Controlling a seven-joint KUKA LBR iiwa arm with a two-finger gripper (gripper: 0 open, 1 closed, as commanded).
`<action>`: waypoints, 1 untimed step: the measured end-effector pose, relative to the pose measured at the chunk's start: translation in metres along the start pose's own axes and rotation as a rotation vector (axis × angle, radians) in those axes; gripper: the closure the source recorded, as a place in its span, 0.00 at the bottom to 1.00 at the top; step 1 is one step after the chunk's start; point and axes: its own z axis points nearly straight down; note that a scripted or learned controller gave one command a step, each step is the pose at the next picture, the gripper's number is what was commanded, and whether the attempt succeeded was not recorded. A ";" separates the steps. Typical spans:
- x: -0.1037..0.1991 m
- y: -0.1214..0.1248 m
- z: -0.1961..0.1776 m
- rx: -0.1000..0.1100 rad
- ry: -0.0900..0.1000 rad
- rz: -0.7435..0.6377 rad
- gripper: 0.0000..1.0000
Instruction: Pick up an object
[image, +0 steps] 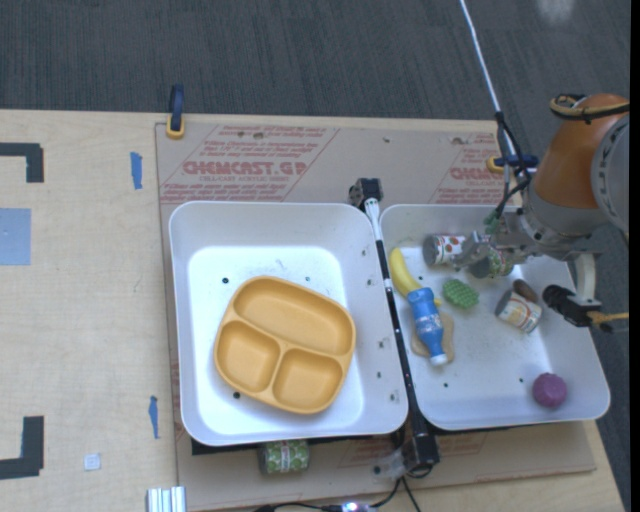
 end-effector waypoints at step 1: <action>0.008 0.001 0.001 -0.002 -0.002 0.000 0.00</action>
